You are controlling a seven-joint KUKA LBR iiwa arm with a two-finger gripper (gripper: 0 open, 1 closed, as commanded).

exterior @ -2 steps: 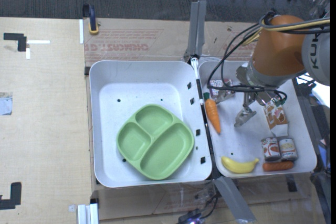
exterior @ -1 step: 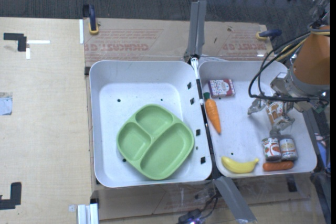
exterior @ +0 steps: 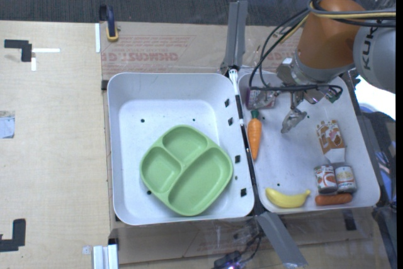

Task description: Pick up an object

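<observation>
Orange carrot lies just left of fingers.

The grey arm with its orange band is reaching in from three o'clock, its two-finger gripper pointing down toward seven o'clock, holding nothing.

Plate in left bin — carrot, banana in right bin.
</observation>
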